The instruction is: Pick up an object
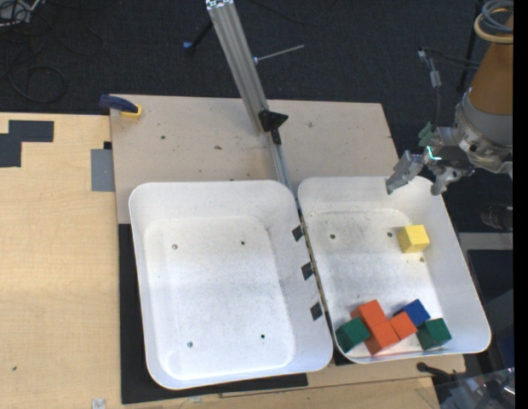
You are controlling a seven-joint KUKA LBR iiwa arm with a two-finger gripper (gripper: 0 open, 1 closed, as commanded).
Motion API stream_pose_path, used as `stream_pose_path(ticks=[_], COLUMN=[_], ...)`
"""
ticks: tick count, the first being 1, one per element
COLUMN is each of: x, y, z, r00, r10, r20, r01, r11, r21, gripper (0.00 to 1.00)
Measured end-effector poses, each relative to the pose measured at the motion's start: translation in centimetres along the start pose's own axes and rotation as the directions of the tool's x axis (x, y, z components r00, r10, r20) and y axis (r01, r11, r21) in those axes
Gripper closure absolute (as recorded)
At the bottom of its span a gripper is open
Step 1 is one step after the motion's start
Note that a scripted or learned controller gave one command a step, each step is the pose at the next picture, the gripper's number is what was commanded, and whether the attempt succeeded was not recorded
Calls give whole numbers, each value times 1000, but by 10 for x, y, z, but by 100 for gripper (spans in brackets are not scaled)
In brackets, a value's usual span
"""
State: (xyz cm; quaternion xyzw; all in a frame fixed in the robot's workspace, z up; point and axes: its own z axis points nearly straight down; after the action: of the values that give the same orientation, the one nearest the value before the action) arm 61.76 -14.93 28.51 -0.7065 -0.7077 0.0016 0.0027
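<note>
We see the gripper (421,175) above the far right corner of the right bin (353,228), just over its far rim. Its two fingers (398,175) are spread apart and there is nothing between them. The arm (490,83), grey with an orange band, comes in from the right side.

The right bin has much free floor in its far half and along its left wall. The yellow cube (414,238) stands alone near the right wall, in the far half, well apart from the other blocks and not far from the gripper. It has room on all sides; only its right side is near the wall. It is a small plain yellow block, and we see its top face and its front face.

The other blocks are crowded in the near right corner of this bin: two orange blocks (381,325), a blue block (416,312) and two green blocks (433,333), touching each other and close to the near rim.

The left bin (217,279) shows a bare white floor with some small dark dots. Between the two bins, at the far side, an aluminium rail (241,62) rises at a slant.
</note>
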Motion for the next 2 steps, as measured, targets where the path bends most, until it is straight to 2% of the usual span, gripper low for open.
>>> stream_pose_path(ticks=[1, 2], x=[0, 5], y=[1, -8], z=[-2, 47], r00=[1000, 1000], r10=[-1, 1], r20=[1, 0], r01=[1, -1], r11=[1000, 1000], r21=[-3, 2], gripper=[0, 0])
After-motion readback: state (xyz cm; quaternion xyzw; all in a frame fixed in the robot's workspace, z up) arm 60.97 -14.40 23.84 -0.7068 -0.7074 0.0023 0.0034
